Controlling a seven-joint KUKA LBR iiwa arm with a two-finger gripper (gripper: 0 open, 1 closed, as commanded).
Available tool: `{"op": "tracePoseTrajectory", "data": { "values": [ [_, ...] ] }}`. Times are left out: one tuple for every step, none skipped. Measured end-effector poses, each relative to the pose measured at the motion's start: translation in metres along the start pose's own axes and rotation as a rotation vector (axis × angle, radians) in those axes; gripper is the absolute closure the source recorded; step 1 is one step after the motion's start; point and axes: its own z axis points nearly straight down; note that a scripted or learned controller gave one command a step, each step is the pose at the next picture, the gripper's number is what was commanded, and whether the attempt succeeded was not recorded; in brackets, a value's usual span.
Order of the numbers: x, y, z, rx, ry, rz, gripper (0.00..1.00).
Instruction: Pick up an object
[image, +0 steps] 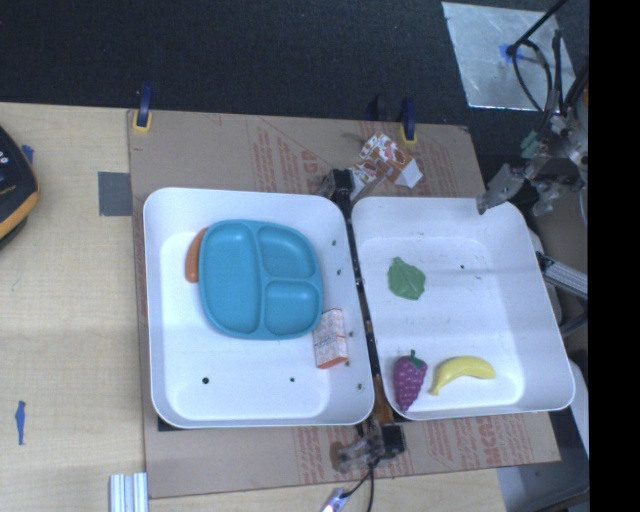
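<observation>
Right-hand shallow white plastic bin (500, 250): three small toy foods, well apart from the gripper.

- Flat green leaf-shaped piece (406, 278), toward the bin's upper middle. Judged light, thin and possibly pliant; lying flush on the floor, so little edge to pinch. Poor first choice.
- Purple moulded grape bunch (408, 378), near the front left wall, just beside the divide between bins. Judged light, stiff, knobbly surface giving some purchase; best taken across its broad upper half. Wall close by, so limited room on that side.
- Yellow curved plastic banana (462, 371), near the front, just right of the grapes, apart from them. Judged light, rigid, smooth and likely slippery; best taken across the thick middle, square to the curve. Most open approach of the three.

Left-hand shallow white plastic bin (160, 300): blue three-compartment plastic tray (260, 278), an orange oblong item (192, 258) partly under its left rim, and a small printed packet (331, 339) at its lower right corner.

Grey two-finger gripper (492, 199): at the upper right corner of the right bin, nothing seen between the fingers; spread of the fingers cannot be told at this size.
</observation>
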Motion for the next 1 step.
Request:
{"op": "tracePoseTrajectory", "data": {
  "values": [
    [0.0502, -0.0011, 0.1025, 0.002, 0.0, -0.001, 0.0]
  ]
}}
